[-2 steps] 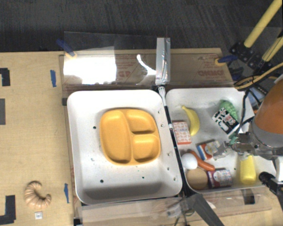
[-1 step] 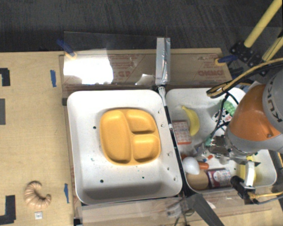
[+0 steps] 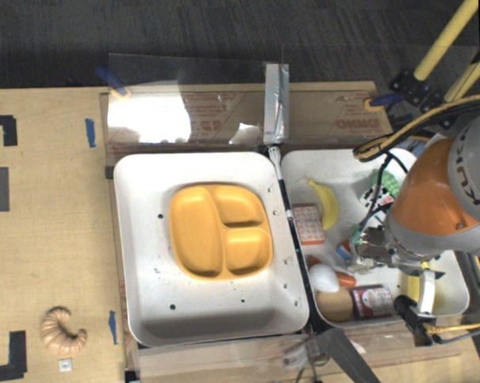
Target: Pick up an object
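Arm over right-hand white bin (image 3: 459, 292); object not gripped.
The grey arm with orange band (image 3: 431, 194) hangs over that bin; gripper (image 3: 377, 248) finger state cannot be determined. In this bin: a curved yellow banana (image 3: 326, 203) at the far side, a red-and-white printed carton (image 3: 307, 223) left of it, a white egg-shaped ball (image 3: 324, 279), and a dark, red-labelled can (image 3: 373, 301) on its side nearest the camera. Label text is illegible. The neighbouring left bin (image 3: 138, 231) holds a yellow divided plate (image 3: 220, 230).

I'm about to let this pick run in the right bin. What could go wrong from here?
The right bin is crowded: banana, white egg-shaped object and small can lie close together, so a grasp may nudge neighbours or catch two. The arm hides part of the bin, and the gripper sits low among cables.
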You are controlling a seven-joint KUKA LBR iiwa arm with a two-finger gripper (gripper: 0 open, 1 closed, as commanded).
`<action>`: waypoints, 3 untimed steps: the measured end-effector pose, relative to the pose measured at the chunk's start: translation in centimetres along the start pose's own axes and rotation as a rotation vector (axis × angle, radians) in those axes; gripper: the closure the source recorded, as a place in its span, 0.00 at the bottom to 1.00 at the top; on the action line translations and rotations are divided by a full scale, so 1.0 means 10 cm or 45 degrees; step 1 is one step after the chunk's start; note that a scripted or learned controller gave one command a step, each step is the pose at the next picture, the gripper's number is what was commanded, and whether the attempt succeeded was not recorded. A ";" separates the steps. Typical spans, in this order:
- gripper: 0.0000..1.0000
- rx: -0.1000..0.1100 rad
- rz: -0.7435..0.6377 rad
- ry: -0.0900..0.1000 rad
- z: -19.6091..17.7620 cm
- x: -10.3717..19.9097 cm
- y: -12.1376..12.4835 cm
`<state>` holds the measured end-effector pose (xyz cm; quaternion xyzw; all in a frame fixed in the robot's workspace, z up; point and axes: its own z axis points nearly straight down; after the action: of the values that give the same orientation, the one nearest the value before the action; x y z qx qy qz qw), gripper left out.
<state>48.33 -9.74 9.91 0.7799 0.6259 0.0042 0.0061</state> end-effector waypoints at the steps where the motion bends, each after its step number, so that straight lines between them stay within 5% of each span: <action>1: 1.00 0.017 -0.077 0.002 0.05 0.00 -0.04; 2: 1.00 0.012 0.088 0.005 -1.40 0.40 -0.07; 3: 0.00 0.021 0.090 0.001 -1.37 0.39 -0.08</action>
<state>48.19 -5.71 23.55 0.8016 0.5979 -0.0004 -0.0005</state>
